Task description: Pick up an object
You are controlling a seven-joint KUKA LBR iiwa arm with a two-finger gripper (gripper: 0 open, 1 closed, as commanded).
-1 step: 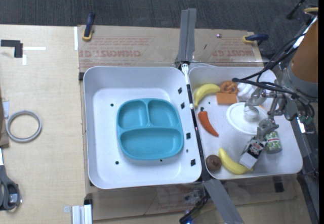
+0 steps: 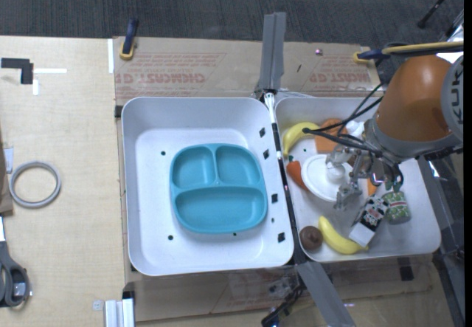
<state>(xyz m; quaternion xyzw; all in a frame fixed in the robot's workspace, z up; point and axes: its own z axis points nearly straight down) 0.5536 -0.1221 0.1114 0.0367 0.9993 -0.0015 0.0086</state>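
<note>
The right bin (image 2: 413,241) holds a jumble of small things. A yellow banana (image 2: 297,134) curves at its far left, with an orange piece (image 2: 330,139) beside it. A white round dish (image 2: 322,176) lies in the middle and a small red-orange item (image 2: 295,171) touches its left side. A second banana (image 2: 338,239) lies at the front next to a brown round object (image 2: 310,238). A black-and-white pack (image 2: 368,218) and a green-labelled pack (image 2: 397,208) lie right of it. My gripper (image 2: 352,189) hangs low over the dish's right edge, just above the packs.
In the left bin (image 2: 140,193) lies a blue divided plate (image 2: 219,188). A metal divider bar (image 2: 273,52) runs between the bins at the back. On the bench to the left sit a grey tape ring (image 2: 32,184) and scissors (image 2: 13,285). The arm's orange band (image 2: 417,100) covers the right bin's far corner.
</note>
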